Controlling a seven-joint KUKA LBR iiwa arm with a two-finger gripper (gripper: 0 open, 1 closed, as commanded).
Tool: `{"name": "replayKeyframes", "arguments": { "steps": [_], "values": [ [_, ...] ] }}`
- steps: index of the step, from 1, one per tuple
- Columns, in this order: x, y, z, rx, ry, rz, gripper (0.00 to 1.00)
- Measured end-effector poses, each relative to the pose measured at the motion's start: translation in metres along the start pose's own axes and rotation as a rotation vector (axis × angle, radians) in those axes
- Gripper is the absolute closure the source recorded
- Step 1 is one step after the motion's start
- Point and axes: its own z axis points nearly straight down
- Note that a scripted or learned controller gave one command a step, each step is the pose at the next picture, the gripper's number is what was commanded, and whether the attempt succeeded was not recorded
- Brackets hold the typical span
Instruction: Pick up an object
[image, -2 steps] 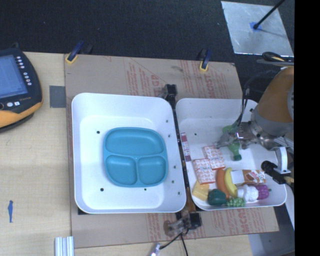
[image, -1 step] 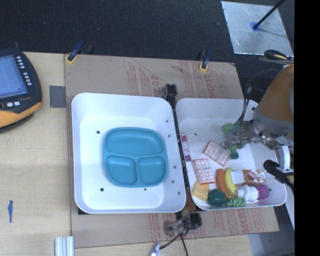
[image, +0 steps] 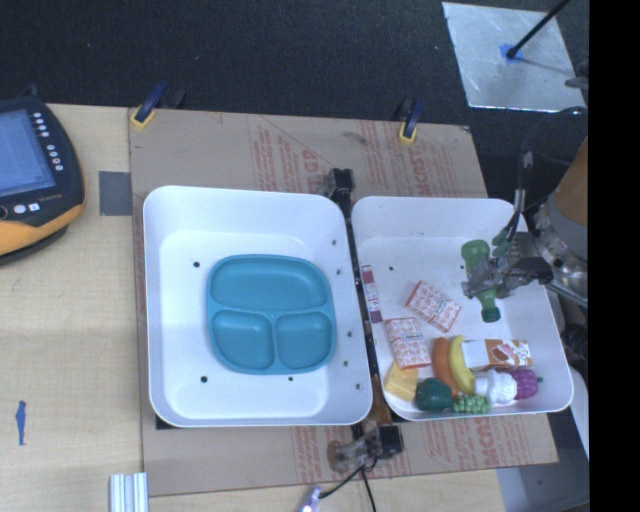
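My gripper (image: 484, 281) reaches in from the right over the back right part of the right bin (image: 400, 225). A green bottle-shaped toy (image: 475, 251) runs through it, with one end showing above the grey fingers (image: 472, 286) and the other end below them. The gripper looks shut on this toy. Loose objects lie toward the bin's front: two red-and-white packets (image: 433, 305) (image: 406, 342), a banana (image: 460, 362), a yellow wedge (image: 400, 383), a dark green pepper (image: 432, 395), green grapes (image: 470, 405), an orange-and-white carton (image: 507, 352) and a white-and-purple piece (image: 508, 386).
The left bin (image: 170, 220) holds a blue divided plate (image: 270, 312). A narrow striped packet (image: 371, 293) lies along the right bin's left wall. A teach pendant (image: 30, 170) sits on the bench at far left. Clamps (image: 405, 118) hold the cardboard's back edge.
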Motion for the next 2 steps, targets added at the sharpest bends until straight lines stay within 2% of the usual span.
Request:
{"name": "replayKeyframes", "arguments": {
  "steps": [1,2],
  "values": [
    [0.04,-0.034,-0.021,0.003,0.001,0.0,1.0],
    [0.1,-0.034,-0.013,0.003,0.0,-0.002,1.0]
  ]
}}
